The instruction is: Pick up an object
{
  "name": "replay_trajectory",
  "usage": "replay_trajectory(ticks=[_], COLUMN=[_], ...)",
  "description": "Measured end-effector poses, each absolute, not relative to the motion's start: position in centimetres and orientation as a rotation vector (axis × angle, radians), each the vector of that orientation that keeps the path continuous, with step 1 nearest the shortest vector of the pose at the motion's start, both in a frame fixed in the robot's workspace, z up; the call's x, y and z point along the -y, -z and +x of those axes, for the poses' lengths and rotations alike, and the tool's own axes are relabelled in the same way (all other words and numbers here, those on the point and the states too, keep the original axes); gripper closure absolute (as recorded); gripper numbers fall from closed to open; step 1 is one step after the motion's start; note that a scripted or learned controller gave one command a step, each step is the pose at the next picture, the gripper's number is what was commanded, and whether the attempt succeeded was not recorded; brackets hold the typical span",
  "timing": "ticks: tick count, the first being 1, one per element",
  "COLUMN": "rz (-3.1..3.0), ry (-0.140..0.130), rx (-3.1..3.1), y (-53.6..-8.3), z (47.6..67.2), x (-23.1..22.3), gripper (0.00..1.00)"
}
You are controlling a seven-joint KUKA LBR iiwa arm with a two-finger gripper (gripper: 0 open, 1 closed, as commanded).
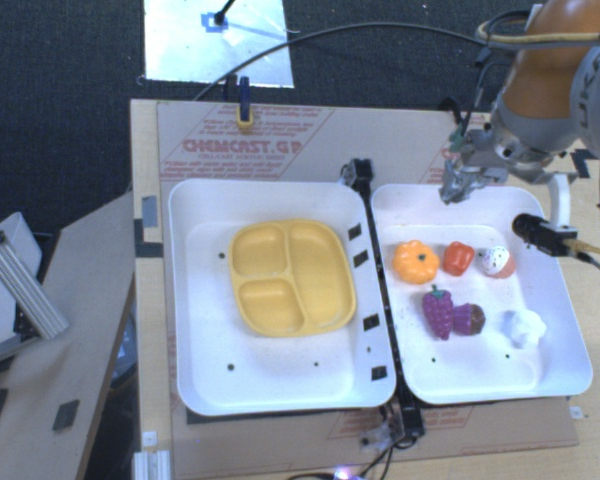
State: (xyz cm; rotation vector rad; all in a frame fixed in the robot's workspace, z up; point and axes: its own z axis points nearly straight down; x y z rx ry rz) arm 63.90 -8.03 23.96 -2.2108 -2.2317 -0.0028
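Hand (460,183) above right bin's (560,368) far edge, finger spread too blurred to tell

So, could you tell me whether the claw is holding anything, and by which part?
Nothing: the claw hangs above the right bin's far edge, apart from the toys.

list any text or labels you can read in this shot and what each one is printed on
"CHEMCAST GP" in red, on the protective sheet covering the board under the two bins, behind the left bin.
Smaller red print repeats in diagonal rows across the same sheet; too small and blurred to read.
No other legible text.
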Motion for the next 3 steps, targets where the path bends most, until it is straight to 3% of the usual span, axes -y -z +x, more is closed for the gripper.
replay_trajectory(ticks=[3], rz=[-2.212], ry=[0.002], rx=[2.231], y=[-24.5], z=[62.4], x=[-7.3], gripper=[1.0])
